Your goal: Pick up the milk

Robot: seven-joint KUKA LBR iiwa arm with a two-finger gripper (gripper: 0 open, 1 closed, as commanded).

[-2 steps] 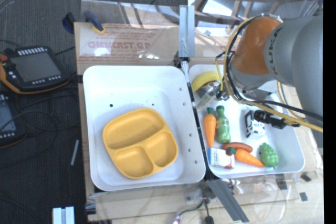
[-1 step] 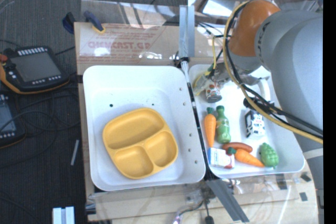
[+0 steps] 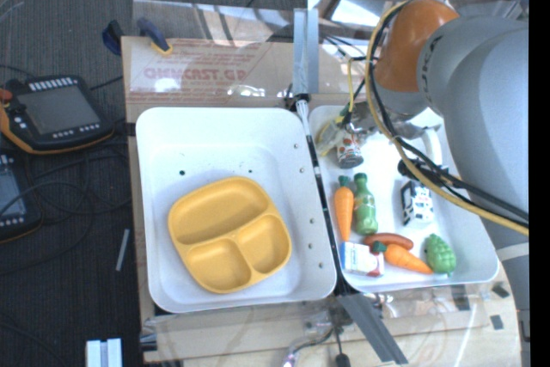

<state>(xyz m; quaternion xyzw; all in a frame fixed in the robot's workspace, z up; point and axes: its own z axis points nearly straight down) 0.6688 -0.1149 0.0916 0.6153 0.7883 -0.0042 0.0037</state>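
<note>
Milk (image 3: 362, 259) lies at 6 o'clock in the right bin (image 3: 481, 266), touching the front wall, a carrot (image 3: 406, 258) and sausage (image 3: 388, 241) pressed at its 3 o'clock. Your risk: snagging those neighbours or clipping the rim. Approach from above; little side room. Gripper (image 3: 351, 142) state: can't tell.

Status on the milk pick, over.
Gripper low at right bin's far corner. Small white-and-red milk carton lying at near edge, untouched. Two orange carrots flank it.

The arm (image 3: 481, 99) is a thick, smooth grey cylinder. At its eleven o'clock end sits a rounded orange band (image 3: 412, 43). Black and yellow cables (image 3: 391, 129) loop around it.
</note>
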